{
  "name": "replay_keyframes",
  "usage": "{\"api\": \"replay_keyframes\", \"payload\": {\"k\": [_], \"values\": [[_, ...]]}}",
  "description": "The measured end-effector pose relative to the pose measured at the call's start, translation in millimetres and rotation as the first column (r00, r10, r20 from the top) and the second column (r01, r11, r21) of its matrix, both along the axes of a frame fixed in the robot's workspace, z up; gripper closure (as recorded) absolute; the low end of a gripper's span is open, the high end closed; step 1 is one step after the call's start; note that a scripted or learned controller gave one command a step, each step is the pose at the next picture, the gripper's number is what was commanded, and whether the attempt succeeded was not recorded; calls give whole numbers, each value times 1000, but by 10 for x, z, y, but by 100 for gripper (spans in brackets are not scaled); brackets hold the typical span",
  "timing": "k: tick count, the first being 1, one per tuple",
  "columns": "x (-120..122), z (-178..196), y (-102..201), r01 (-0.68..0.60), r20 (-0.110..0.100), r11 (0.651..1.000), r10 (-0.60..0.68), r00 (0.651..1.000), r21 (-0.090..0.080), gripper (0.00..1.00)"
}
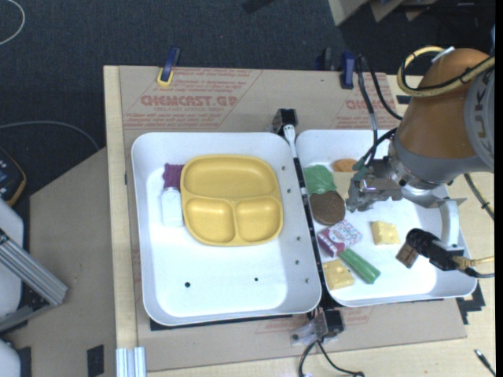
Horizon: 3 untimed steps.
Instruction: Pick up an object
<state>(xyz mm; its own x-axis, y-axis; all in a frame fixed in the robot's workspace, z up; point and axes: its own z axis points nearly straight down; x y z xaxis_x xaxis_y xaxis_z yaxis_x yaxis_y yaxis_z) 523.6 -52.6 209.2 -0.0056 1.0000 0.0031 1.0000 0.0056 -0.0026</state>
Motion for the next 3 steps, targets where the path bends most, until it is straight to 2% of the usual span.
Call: {"api": "replay_keyframes", "payload": {"k": [1,2,3], "values": [[-113,174,456,0,3,1000,0,1000,-1,100],[-155,69,844,2,-1,1000,-2,1000,-2,100],[-209,258,821,5,6,1000,-5,1000,-3,100]]}}
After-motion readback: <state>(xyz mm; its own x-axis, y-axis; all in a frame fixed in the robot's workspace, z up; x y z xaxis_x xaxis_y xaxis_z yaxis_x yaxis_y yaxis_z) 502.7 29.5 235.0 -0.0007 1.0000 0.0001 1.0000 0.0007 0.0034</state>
